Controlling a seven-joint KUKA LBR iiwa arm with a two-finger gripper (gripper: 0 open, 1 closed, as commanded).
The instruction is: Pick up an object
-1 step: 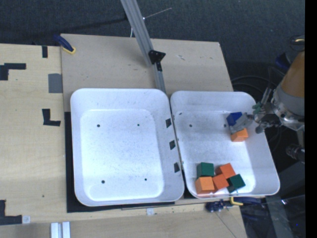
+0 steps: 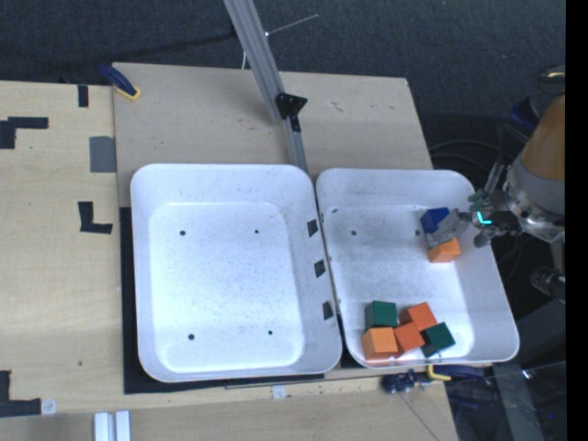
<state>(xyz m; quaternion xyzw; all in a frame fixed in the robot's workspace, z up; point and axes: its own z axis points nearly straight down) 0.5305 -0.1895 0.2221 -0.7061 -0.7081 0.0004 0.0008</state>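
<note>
Jaws: we cannot tell how they stand; the gripper (image 2: 457, 231) is dark and small in this slanted view, and we will not guess whether anything sits between them.
Gripper: we see it low over the right bin (image 2: 478, 288), near that bin's far right part, with a small teal light showing on its body.
Nearest objects: we see a blue block (image 2: 434, 219) and an orange block (image 2: 445, 251) right at the gripper's tip; the orange one lies just nearer to us than the blue one. It looks to us as though the tip touches them, but the view is too coarse to be sure.
Arm: we see the grey wrist (image 2: 537, 191) and the orange band (image 2: 549, 141) above it entering from the right edge.
Other objects: we count a cluster at the near edge of the right bin, made of a dark green block (image 2: 380, 314), two orange blocks (image 2: 380, 342), (image 2: 420, 317) with a reddish one between them, and another green block (image 2: 438, 337), all packed close together and well apart from the gripper.
Left bin: we see the left bin (image 2: 220, 269) beside the right one, their rims touching along the middle.
Bench: we see pale wood (image 2: 349, 122) under both bins, with a grey metal strut (image 2: 257, 39) slanting down from the top to the bins' shared far corner.
</note>
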